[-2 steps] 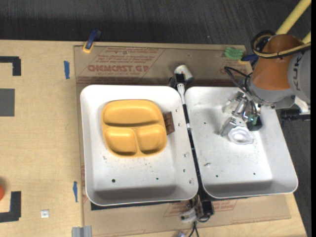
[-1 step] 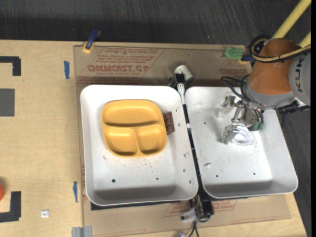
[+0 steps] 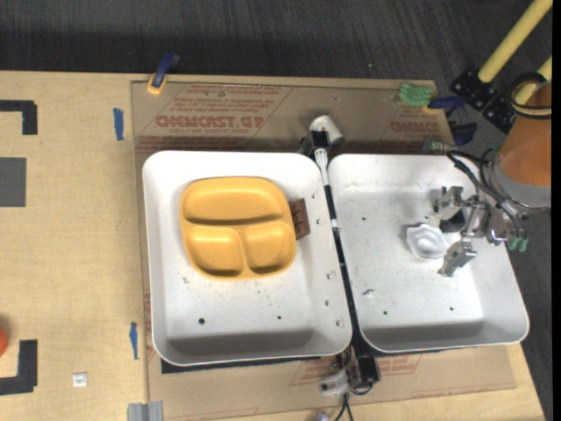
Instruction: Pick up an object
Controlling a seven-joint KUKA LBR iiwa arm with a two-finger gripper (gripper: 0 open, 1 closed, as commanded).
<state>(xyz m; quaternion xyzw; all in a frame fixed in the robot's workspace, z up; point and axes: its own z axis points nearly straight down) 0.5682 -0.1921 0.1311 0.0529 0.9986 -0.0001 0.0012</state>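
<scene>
Pincer (image 3: 458, 226) of the grey arm hung low inside the right bin (image 3: 386, 323), near that bin's right wall, its two metal fingers standing apart with a plain gap between them. Nothing sat in that gap. Just beside the pincer, toward the bin's middle, lay a small pale crumpled object (image 3: 423, 239), whitish against the white floor and hard for me to make out in shape; I could not tell whether one fingertip touched it. Above the pincer, the orange band (image 3: 530, 147) of the wrist rose past the bin's right rim.

Across the rim shared with the right bin, the left bin (image 3: 166, 323) held a yellow divided tray (image 3: 238, 225), with a small brown block (image 3: 298, 218) touching the tray on the side nearer the right bin.

I judged the step in hand to be the approach: the pincer was down at the level of the pale object, not yet closed on it. The next move, as I read it, called for shifting toward the bin's middle so the object sat between the fingers, then closing and lifting. A soft, flat, crumpled thing could slip out.
</scene>
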